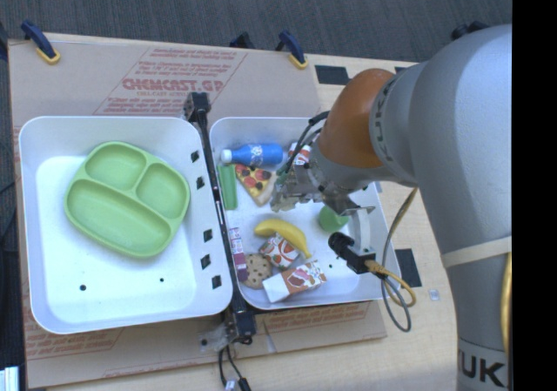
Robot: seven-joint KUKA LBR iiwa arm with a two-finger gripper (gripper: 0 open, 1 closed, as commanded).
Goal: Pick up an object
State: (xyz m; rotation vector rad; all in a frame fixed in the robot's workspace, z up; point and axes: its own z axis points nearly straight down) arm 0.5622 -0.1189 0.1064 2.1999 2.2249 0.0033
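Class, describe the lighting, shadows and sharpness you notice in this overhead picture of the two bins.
Camera view: bright, even light; the green plate casts a soft shadow in the left bin; the arm shades the right bin; small toys look slightly soft.

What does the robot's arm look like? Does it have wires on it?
The arm is big, round and shiny grey, with an orange band near the wrist. Below that comes the darker metal claw. A thin yellowish cable loops down beside it, ending at a black plug. White letters mark the arm's base at the bottom right.

Divided plate in left bin, banana in right bin
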